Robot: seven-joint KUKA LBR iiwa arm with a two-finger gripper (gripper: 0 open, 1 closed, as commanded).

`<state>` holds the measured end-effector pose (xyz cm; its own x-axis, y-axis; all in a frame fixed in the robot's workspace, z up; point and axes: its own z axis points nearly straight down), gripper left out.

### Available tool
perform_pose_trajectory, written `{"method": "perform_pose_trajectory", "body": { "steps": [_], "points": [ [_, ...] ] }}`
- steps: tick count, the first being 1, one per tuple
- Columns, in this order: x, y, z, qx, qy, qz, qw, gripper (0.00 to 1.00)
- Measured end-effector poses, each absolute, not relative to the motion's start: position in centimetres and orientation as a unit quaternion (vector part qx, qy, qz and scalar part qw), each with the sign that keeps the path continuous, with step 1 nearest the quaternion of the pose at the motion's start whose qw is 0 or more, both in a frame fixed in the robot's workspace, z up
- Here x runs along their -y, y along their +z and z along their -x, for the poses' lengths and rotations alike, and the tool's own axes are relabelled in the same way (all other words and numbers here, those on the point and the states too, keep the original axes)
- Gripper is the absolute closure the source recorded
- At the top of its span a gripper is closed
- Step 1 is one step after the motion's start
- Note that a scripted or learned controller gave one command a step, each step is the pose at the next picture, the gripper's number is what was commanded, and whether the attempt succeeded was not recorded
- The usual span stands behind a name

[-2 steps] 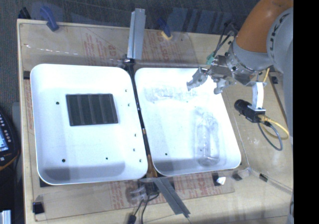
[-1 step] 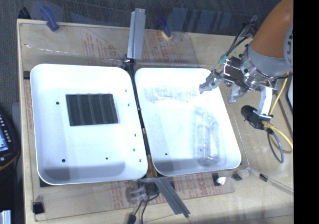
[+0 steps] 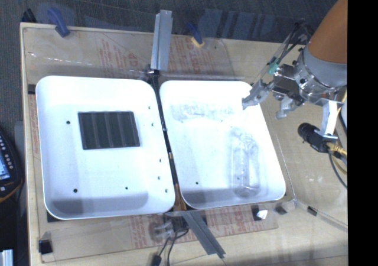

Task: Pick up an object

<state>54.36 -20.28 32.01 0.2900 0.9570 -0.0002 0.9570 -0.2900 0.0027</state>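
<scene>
The hand (image 3: 267, 104) hovers over the right bin's (image 3: 201, 194) far right corner, its two fingers spread, nothing between them. Inside that bin, one clear bottle (image 3: 244, 164) lies near the right wall. Beside it, the left bin (image 3: 59, 200) holds one dark ribbed pad (image 3: 109, 129).

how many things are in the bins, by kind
dark ribbed rectangular pad, in the left bin: 1
clear plastic bottle, in the right bin: 1
clear crinkled plastic piece, in the right bin: 1
total: 3
</scene>
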Motion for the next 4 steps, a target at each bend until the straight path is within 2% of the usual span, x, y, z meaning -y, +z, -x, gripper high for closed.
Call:
{"method": "perform_pose_trajectory", "body": {
  "steps": [1, 2, 3, 4],
  "points": [
    [20.3, 37.6, -53.2, -0.602, 0.0007, -0.798, 0.001, 0.00],
    [20.3, 31.1, -51.4, -0.662, -0.0011, -0.750, -0.001, 0.00],
    [20.2, 31.3, -53.8, -0.676, 0.0000, -0.737, 0.000, 0.00],
    [20.6, 26.6, -54.4, -0.716, -0.0008, -0.698, -0.001, 0.00]
  ]
}}
